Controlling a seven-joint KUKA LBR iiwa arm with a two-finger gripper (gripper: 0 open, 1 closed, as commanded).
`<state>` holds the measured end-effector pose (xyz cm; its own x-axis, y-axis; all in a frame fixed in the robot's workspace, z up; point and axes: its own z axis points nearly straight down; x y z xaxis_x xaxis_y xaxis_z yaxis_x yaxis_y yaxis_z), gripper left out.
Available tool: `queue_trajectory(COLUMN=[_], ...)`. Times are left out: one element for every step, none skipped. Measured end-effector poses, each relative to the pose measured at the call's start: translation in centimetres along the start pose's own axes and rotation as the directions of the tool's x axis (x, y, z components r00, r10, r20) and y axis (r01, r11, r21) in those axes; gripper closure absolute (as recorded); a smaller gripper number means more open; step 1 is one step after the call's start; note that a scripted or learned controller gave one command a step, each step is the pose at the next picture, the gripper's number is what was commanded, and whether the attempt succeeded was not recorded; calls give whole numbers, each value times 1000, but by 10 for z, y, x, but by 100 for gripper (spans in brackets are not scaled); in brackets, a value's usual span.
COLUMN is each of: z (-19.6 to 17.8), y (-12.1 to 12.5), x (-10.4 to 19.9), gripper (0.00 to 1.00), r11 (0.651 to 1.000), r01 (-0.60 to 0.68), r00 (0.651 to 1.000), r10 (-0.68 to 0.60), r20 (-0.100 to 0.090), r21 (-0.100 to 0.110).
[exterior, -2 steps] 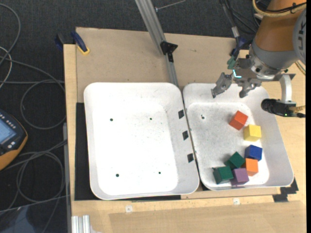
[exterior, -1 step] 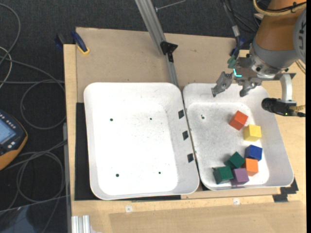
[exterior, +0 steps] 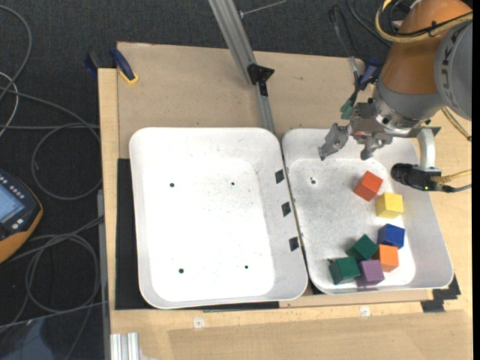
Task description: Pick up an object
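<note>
The 2-finger metal gripper [exterior: 349, 145] hangs with fingers spread, gripping nothing, over the right shallow white plastic bin [exterior: 322, 216], near the small red-orange cube [exterior: 368, 186].

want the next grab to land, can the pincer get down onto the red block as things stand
Probably yes. The open pincer hangs over the right white bin just up-left of the red-orange cube, which sits apart from the yellow cube with nothing above it.
</note>
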<state>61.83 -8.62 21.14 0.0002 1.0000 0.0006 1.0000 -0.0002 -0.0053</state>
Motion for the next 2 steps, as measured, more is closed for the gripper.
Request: queue_trajectory(z=[61,115], y=[5,5], x=[0,1], gripper=[0,0], r11=[1000,1000], r01=[0,0], r00=[1000,1000], r10=[0,0], r20=[0,0], r21=[2,1])
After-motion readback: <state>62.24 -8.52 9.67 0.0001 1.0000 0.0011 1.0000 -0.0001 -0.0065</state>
